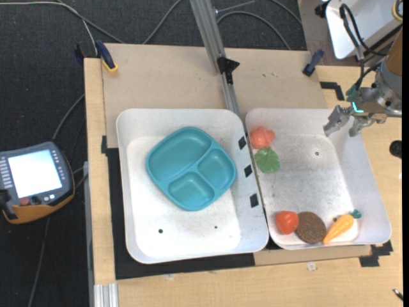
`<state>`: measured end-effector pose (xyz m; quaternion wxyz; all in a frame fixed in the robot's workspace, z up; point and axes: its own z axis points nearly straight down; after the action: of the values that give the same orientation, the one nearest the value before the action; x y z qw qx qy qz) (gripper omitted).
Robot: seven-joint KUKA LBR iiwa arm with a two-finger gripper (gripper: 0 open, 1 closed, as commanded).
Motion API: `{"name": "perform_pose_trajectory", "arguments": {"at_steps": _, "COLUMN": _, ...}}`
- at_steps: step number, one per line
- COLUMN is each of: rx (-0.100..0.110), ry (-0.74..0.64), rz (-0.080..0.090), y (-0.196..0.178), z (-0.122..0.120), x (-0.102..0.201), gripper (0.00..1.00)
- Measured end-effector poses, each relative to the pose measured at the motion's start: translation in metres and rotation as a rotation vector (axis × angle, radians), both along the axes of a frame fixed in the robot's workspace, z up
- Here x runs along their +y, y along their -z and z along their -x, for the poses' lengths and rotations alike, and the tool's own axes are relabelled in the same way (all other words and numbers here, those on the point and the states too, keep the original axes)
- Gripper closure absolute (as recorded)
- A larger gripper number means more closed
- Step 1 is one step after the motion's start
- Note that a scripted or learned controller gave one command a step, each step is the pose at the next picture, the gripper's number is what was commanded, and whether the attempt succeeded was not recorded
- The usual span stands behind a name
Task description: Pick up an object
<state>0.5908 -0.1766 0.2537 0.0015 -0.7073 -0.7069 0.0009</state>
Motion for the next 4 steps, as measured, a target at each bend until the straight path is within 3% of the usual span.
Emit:
{"name": "perform_pose_trajectory", "arguments": {"at_steps": 1, "rx": -0.003, "ry": -0.001, "rz": 0.001, "y": -0.002, "z": -0.001, "x": 0.0, "gripper": 0.0}}
{"name": "perform_pose_trajectory", "arguments": {"at_steps": 2, "rx": 0.001, "ry": 0.0, "rz": -0.001, "y": 0.043, "z": 0.006, "x": -0.004, "gripper": 0.0}}
{"name": "perform_pose_trajectory", "arguments": {"at_steps": 4, "rx": 0.001, "ry": -0.001, "rz": -0.001, "y": 0.168, "z": 0.016, "x": -0.004, "gripper": 0.0}}
